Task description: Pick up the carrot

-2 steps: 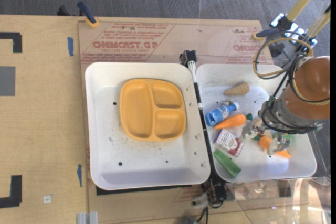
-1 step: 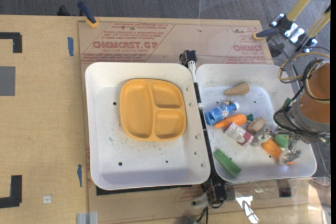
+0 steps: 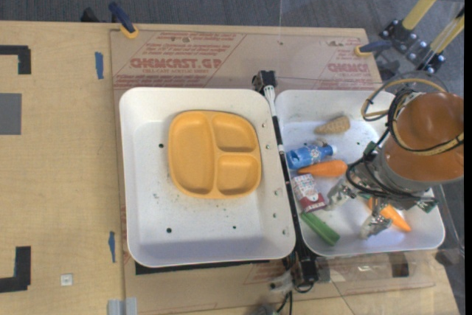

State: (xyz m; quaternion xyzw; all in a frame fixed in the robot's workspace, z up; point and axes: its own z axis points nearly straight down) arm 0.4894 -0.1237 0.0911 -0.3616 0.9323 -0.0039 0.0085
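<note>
A: Reaching is my guess for the step in hand. The carrot (image 3: 324, 169) lies flat in the right bin (image 3: 435, 240), near its left wall, tip pointing left, and nothing grips it.

B: How does it look?

A: Orange, smooth, tapered, lying across the bin. A blue bottle (image 3: 308, 155) sits just above it, a red-and-white packet (image 3: 310, 192) just below, both close enough to crowd a grasp. A green piece (image 3: 319, 228) lies farther down, a tan cone (image 3: 332, 125) farther up.

B: And the claw?

A: The claw (image 3: 360, 206) hangs low to the carrot's right under the orange band. Its metal fingers (image 3: 339, 193) look spread apart, with no carrot between them. A second small orange thing (image 3: 396, 218) lies by the far finger; I can't tell what it is.

B: So next?

A: Shift left over the carrot's thick middle, turn to straddle it across its width, descend, close. The neighbours leave little room.

B: The left bin?

A: It carries a yellow tray (image 3: 215, 153), well apart from all this.
</note>
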